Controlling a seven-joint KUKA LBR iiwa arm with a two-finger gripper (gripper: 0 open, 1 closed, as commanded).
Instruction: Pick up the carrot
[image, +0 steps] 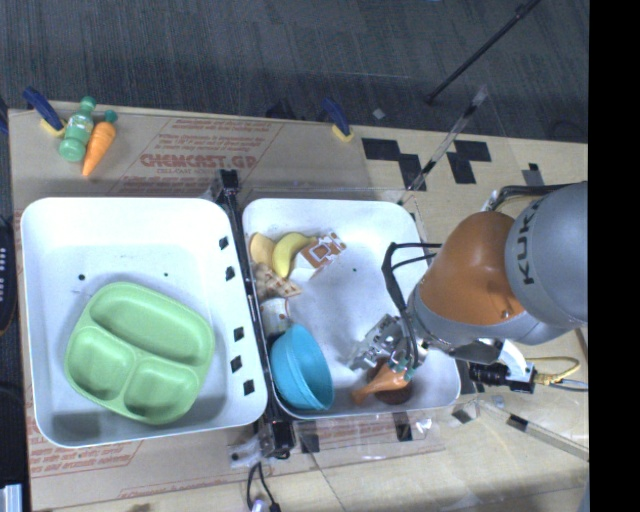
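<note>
The carrot (383, 379), likely a light, stiff, slick plastic toy, lay just right of the blue bowl (300, 368) beneath the tool (392, 352), whose grip I could not tell; best pinched across its thick middle

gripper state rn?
Gripper: down on the carrot in the right bin; grasp cannot be told.
</note>
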